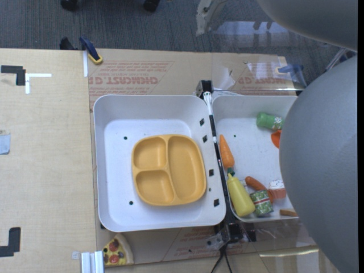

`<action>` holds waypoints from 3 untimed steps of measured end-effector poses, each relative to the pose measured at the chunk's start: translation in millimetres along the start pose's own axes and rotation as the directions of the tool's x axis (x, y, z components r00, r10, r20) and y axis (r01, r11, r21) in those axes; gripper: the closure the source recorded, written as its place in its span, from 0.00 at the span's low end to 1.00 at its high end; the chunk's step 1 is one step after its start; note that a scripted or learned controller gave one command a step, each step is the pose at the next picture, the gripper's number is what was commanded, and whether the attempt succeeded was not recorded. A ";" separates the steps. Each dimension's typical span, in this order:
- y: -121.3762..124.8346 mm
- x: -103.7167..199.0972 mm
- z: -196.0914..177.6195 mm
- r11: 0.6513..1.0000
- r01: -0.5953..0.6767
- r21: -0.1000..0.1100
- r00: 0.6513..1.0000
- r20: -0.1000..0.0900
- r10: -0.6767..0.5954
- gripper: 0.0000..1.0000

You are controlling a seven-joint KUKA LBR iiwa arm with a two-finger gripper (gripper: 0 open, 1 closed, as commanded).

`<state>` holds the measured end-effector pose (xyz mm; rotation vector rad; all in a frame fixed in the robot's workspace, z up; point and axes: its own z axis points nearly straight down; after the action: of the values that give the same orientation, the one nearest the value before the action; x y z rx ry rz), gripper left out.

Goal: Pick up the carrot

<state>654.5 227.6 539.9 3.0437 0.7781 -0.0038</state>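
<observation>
Orange carrot (226, 151) against bin divider (211, 131)

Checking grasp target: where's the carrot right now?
The carrot lies in the right bin, against its left wall beside the divider, just above the yellow bottle. The yellow plate sits in the left bin.

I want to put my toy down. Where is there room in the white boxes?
Left bin: bare white floor rings the yellow plate. Right bin: bare floor between the carrot and the green can. Its near corner is crowded around the yellow bottle.
</observation>
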 end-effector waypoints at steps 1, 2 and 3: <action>-1.0 -1.9 -0.6 0.962 -0.271 0.000 0.962 -0.002 0.271 0.00; 10.6 -6.0 -0.8 0.963 -0.270 0.000 0.963 -0.002 0.270 0.00; 12.4 -5.8 -9.2 0.962 -0.274 0.000 0.962 -0.003 0.274 1.00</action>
<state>655.3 213.9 549.0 3.1220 0.3500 0.0003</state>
